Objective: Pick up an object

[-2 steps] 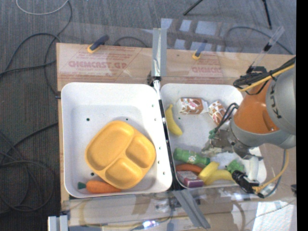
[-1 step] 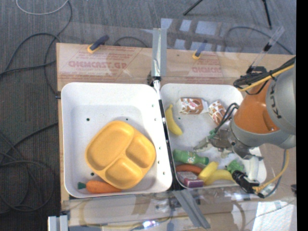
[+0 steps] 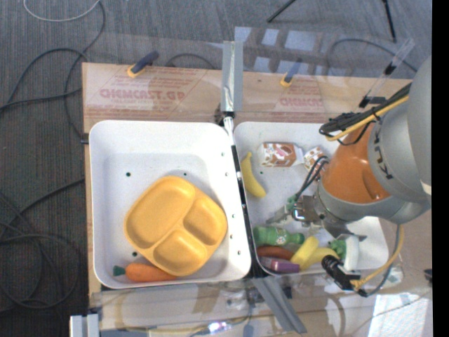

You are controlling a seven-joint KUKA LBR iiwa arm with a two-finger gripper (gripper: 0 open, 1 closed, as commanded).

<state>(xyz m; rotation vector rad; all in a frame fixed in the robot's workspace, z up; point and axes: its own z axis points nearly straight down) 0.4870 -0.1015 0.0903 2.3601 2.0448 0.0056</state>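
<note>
My gripper (image 3: 297, 213) hangs low in the right bin (image 3: 309, 133), at its middle, below the orange band of the arm (image 3: 351, 170). Just under it lies a green toy vegetable (image 3: 278, 236), with a red one (image 3: 273, 252), a purple one (image 3: 280, 265) and a yellow one (image 3: 309, 251) packed along the front wall. A yellow banana (image 3: 251, 177) lies to the gripper's left by the dividing wall. Behind it sits a brown snack packet (image 3: 278, 154). I see nothing held by the gripper.
The left bin (image 3: 119, 146) holds a yellow divided plate (image 3: 175, 225) and an orange carrot (image 3: 144, 273) at its front edge. A green and white item (image 3: 345, 250) lies at the right bin's front right. Cables trail across the carpet on the left.
</note>
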